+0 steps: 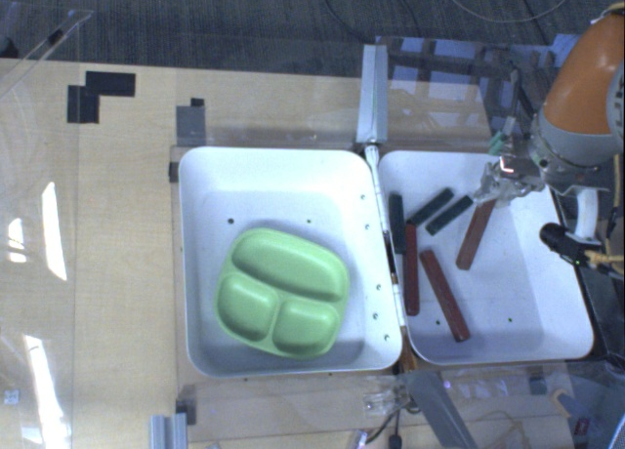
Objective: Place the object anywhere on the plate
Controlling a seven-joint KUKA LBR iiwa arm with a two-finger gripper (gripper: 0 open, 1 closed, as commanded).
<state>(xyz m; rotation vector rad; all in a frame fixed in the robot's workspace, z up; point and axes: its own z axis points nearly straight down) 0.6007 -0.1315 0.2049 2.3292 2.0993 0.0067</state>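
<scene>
A green plate (281, 291) with three compartments lies in the left bin (205, 183). My gripper (496, 189) hangs over the upper middle of the right bin (547, 310). Its fingers are shut on the top end of a brown bar (473, 235). The bar slants down and to the left from the fingers, tilted over the bin floor. The arm's orange band (583, 86) rises above the gripper at the right edge.
Two maroon bars (443, 294) (411, 269) lie in the right bin's left half. Two dark bars (439, 210) sit just left of the gripper, and a black strip (395, 219) lies along the divider. The bins' raised walls meet between plate and gripper.
</scene>
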